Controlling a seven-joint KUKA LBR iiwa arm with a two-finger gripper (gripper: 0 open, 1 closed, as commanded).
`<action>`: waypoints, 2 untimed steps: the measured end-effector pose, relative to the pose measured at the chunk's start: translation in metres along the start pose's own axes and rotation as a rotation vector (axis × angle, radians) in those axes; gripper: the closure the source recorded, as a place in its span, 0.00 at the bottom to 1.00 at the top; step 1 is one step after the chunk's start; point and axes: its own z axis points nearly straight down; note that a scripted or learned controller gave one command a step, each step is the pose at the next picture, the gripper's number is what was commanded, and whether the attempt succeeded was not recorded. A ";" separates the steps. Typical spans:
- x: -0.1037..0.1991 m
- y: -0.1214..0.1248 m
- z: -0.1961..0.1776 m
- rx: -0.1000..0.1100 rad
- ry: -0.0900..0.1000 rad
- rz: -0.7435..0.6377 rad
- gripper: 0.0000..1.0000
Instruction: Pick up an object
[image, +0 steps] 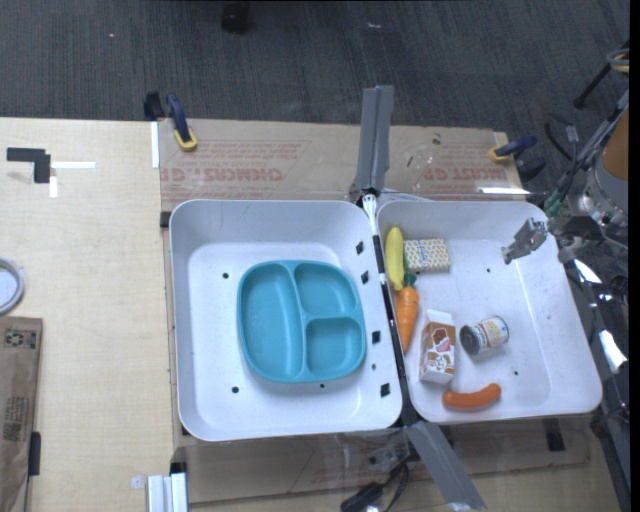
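Your claw hangs over the right bin, grip state unclear; can sits just below-left of it.

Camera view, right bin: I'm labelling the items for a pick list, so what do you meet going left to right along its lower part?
Carrot → small carton → can. The sausage lies nearer the front edge, spanning below carton and can, so I leave it unranked.
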 end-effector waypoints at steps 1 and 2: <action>-0.004 -0.022 0.092 -0.002 0.000 -0.260 0.00; -0.026 0.018 0.059 -0.005 -0.003 -0.516 0.00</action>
